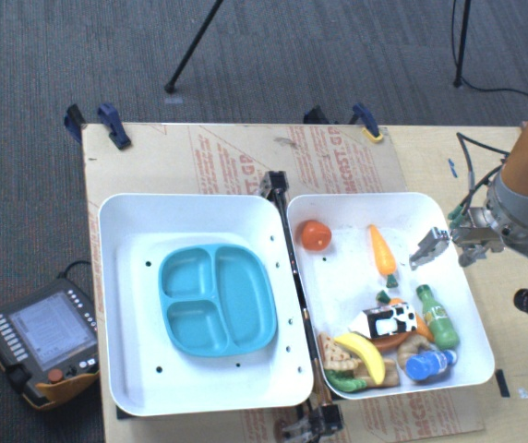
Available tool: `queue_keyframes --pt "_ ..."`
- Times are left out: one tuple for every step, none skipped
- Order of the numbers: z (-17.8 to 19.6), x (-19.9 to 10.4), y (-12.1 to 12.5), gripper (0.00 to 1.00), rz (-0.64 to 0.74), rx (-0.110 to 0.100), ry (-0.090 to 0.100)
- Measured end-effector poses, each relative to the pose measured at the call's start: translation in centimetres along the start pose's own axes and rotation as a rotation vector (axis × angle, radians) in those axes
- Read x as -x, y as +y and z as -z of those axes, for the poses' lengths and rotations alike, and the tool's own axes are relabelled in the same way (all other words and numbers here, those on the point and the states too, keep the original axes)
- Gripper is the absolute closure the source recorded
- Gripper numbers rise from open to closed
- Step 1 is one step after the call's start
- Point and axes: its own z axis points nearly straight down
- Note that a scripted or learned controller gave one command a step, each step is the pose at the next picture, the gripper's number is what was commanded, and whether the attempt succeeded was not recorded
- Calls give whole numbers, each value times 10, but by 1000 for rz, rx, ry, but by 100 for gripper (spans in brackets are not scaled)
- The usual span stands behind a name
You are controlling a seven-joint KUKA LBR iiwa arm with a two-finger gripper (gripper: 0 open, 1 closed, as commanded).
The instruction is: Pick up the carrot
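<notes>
**Two white bins, one tray, one carrot lying free**

At the far left, on the dark carpet, a grey and orange handheld control pendant (41,341) is seen, its cable trailing behind it. Two blue spring clamps (114,125) are fixed to the back edge of the flat brown cardboard-covered bench (209,160), one at the left corner and one further right.

Two shallow, glossy white plastic bins with rounded corners are set side by side. The left bin (126,224) holds one smooth turquoise plastic tray (217,299), rounded at the corners and divided into three compartments.

In the right bin (338,206), a round red toy tomato (316,235) is seen near the back left corner. The slender, tapered orange plastic carrot (382,250) lies alone on the bin floor towards the back, pointed end away from the camera, well apart from the tomato and just behind the heap of toys. That heap fills the front right corner: one curved yellow banana (364,356), one black and white box (391,321), one green bottle (438,318) and one blue bottle (428,365) are counted, with other pieces too jumbled to name.

At the right edge, the grey metal gripper (430,245) is held over the bin's right rim, near the carrot but not touching it. Its fingers are spread apart and nothing is between them.
</notes>
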Motion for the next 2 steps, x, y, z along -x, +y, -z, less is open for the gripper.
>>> queue_keyframes --pt "-114 -50 46 0 111 5 -2" --pt "-137 -26 70 0 269 3 -2"
